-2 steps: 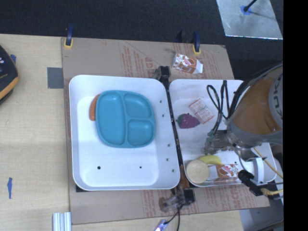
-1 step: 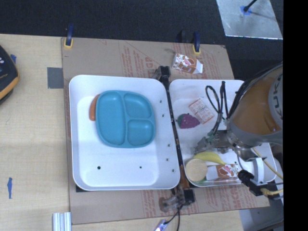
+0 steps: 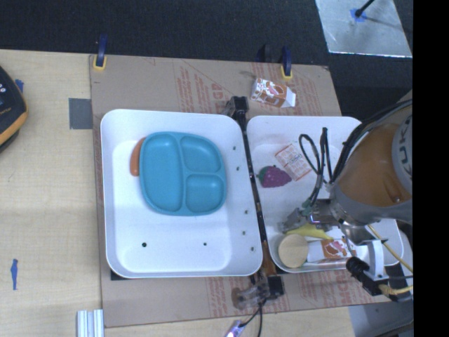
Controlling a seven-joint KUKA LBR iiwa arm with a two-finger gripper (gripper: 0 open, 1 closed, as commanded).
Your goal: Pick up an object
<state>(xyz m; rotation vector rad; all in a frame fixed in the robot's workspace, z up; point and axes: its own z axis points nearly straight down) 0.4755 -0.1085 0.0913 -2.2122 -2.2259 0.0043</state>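
Turquoise plastic, moulded into a sectioned plate (image 3: 184,173) with three compartments, lies in the left white bin (image 3: 119,251), toward its far edge. An orange rounded object (image 3: 134,159) peeks out from under the plate's left rim, touching it.

Over the right white bin (image 3: 270,128) hangs the grey arm (image 3: 372,167) with its orange band, reaching in from the right side of the bench. Its gripper (image 3: 309,220) sits low over the near part of this bin, but the wrist and black cables hide the tips, so I cannot tell whether the claw is apart or together.

Just beside the gripper, in the near left corner, lies a pale cream round cup (image 3: 293,250), with a yellow piece (image 3: 316,233) touching its upper right side. A purple bunch of toy grapes (image 3: 274,176) rests near the bin's left wall, midway along. A small white-and-red printed packet (image 3: 292,159) lies just beyond the grapes.

Another red-and-white packet (image 3: 273,93) lies on the brown cardboard (image 3: 175,83), outside the bins at the far edge.
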